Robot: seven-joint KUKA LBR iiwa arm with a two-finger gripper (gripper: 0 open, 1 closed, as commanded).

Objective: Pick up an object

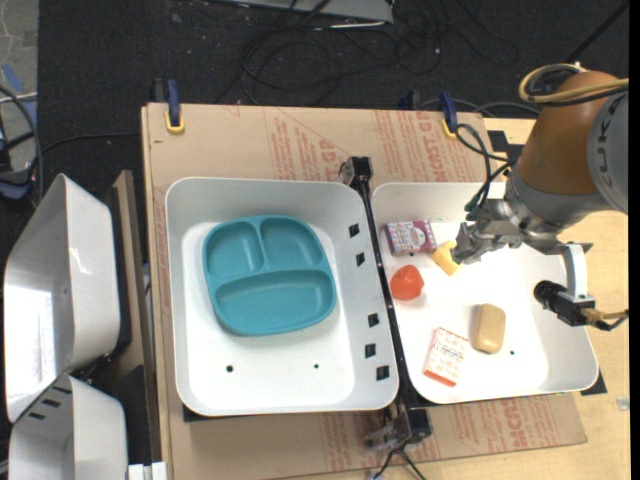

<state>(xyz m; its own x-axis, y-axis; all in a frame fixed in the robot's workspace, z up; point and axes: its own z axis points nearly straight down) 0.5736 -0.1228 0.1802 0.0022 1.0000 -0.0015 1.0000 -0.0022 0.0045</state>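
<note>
The right bin (560, 368) holds several small objects: a purple packet (408, 235) at its far left, a yellow piece (444, 259), a red tomato-like ball (406, 283), a tan oval bun (488, 328) and an orange-and-white packet (446, 355). My gripper (470, 245) hangs low over the bin's far part, just right of the yellow piece and close to it. Whether it touches the piece is unclear.
The left bin (190, 368) holds a teal divided plate (269, 273). A black divider with clips (375, 298) runs between the bins. The arm's orange band (565, 138) rises at the right. White containers (55, 288) stand off the bench at the left.
</note>
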